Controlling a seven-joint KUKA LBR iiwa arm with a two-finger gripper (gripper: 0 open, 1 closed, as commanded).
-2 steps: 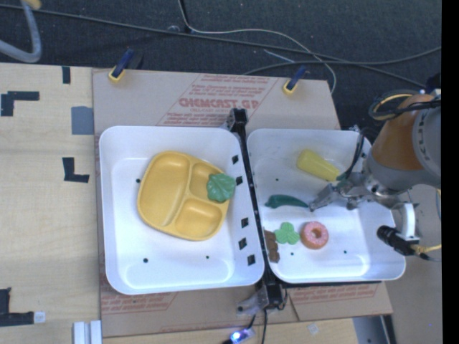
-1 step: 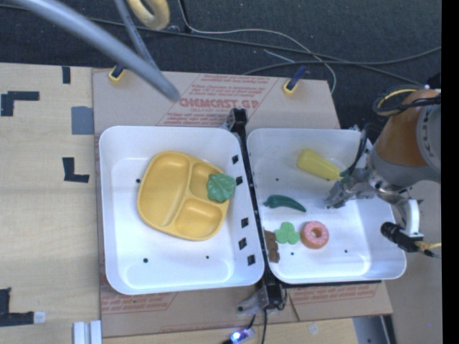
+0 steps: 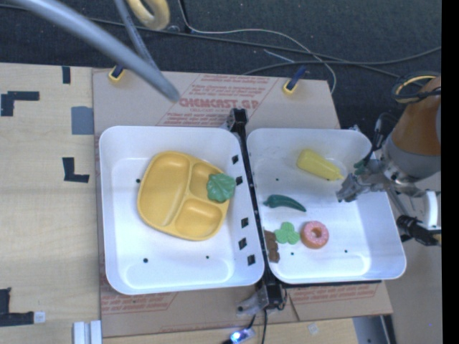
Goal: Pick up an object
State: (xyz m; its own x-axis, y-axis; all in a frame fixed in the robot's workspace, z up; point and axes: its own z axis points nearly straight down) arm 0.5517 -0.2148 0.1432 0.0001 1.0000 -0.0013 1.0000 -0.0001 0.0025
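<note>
The right bin (image 3: 373,264) holds a yellow corn-like piece (image 3: 319,165) at the back, a dark green pepper (image 3: 285,203) in the middle, a small green leafy piece (image 3: 287,233) and a pink donut (image 3: 314,234) toward the front. A brown piece (image 3: 272,245) lies at its front left edge. In the left bin, a yellow divided plate (image 3: 176,196) carries a green leafy piece (image 3: 221,187) on its right rim. My gripper (image 3: 349,190) hangs low at the right bin's right side, just right of the corn piece, with nothing seen between its fingers.
The left bin (image 3: 118,213) sits beside the right one on a cardboard sheet (image 3: 215,95). A grey bar (image 3: 86,27) crosses the upper left. Cables (image 3: 301,52) run along the dark floor at the back. The arm's orange band (image 3: 419,127) is at the right edge.
</note>
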